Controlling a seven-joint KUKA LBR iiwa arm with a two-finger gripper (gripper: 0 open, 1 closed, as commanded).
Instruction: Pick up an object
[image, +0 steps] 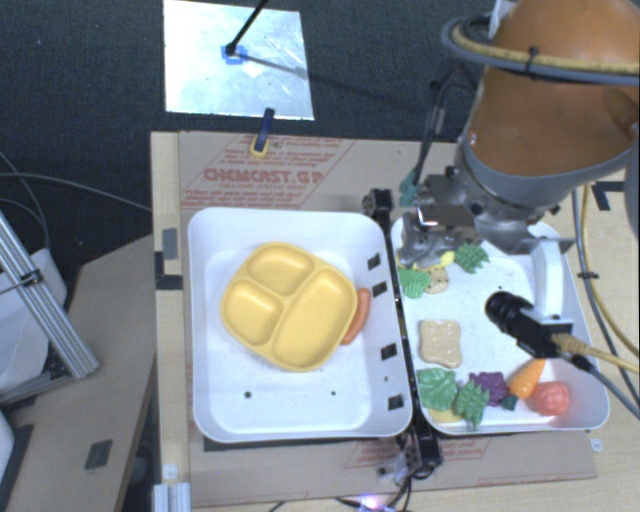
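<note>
Two white bins side by side on the bench: left bin (280, 400), right bin (530, 424). Nearest, crowded along the front wall of the right bin, five toy foods: two green leaf pieces (436, 384) touching each other, one purple grape bunch (491, 383) just beside them, one orange carrot (527, 377), and one red fruit (550, 398) touching the carrot. A little farther back, one tan bread slice (440, 342) flat on the bin floor, apart from that cluster. Level with it in the left bin, one yellow plate (288, 305) with three compartments, and one orange sausage (356, 316) against its right rim. At the far end of the right bin, four small pieces close together: two green, namely one flat green piece (412, 283) and one spiky green piece (470, 258), then one tan scrap (437, 276) and one yellow bit (447, 259) between them. Right over these four, one gripper (425, 238), low above the bin's far left corner; whether spread or closed, not to be made out from this angle. Beyond the bins, one cardboard sheet (265, 175) with red print.
</note>
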